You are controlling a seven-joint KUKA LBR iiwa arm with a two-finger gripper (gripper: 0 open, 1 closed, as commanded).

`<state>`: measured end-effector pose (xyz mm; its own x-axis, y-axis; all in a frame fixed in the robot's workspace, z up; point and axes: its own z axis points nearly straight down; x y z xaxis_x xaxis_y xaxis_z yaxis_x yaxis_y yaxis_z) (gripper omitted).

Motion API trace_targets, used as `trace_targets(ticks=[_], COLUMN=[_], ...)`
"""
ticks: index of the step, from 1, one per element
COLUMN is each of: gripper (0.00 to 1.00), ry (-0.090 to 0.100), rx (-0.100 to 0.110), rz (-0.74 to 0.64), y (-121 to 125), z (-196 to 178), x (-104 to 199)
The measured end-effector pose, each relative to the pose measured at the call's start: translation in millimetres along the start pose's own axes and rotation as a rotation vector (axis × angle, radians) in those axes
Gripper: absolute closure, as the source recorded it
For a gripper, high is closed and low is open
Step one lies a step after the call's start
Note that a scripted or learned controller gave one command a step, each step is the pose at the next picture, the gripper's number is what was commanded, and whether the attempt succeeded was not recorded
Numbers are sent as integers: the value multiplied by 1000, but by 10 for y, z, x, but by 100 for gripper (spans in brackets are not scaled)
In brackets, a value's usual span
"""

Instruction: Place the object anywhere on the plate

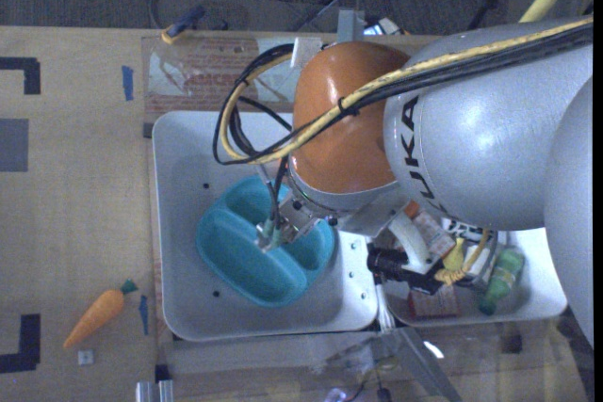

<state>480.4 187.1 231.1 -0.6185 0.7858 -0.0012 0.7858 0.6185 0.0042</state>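
Your gripper (273, 235) hovered over the teal plate (247, 261) at frame centre — its opening couldn't be told — while the toy carrot (96, 315) lay lower left.

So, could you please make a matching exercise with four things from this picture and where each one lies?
Things:
1. blue plate
2. toy carrot
3. green bottle
4. gripper

Places:
A. on the wooden bench, left of the bins
B. in the right bin
C. in the left bin
D. above the plate

Pairs: 1-C, 2-A, 3-B, 4-D
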Motion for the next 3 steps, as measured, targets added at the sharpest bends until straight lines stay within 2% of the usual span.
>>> trace_targets(ticks=[1, 2, 3], gripper=[100, 100, 100], ry=[0, -2, 2], rx=[1, -3, 5], rz=[-64, -63, -236], y=[455, 466, 195], z=[95, -9, -43], x=[-29, -37, 213])
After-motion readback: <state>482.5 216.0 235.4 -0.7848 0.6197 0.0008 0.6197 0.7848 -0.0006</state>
